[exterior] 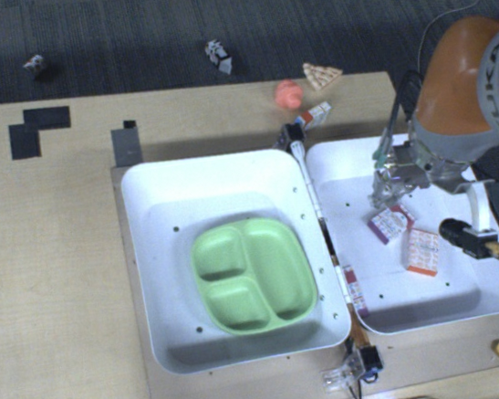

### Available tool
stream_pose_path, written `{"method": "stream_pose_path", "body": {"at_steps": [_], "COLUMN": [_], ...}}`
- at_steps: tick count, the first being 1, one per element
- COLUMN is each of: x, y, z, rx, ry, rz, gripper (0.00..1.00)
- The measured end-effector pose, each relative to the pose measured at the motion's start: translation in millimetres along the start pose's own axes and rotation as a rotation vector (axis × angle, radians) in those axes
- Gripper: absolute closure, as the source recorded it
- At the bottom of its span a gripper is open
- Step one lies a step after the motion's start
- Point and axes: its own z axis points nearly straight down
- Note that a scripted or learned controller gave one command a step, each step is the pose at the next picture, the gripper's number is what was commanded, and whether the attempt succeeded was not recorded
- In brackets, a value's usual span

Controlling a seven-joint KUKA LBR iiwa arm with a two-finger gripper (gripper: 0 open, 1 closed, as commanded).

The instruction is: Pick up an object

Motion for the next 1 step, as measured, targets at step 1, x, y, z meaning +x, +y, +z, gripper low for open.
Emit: {"method": "stream_pose_path", "body": {"at_steps": [1], "x": [-0.7], "y": [-0.6], "z": [0.6], "rx": [0.002], "ry": [0.0], "rz": [0.001], "gripper": [0.0]}}
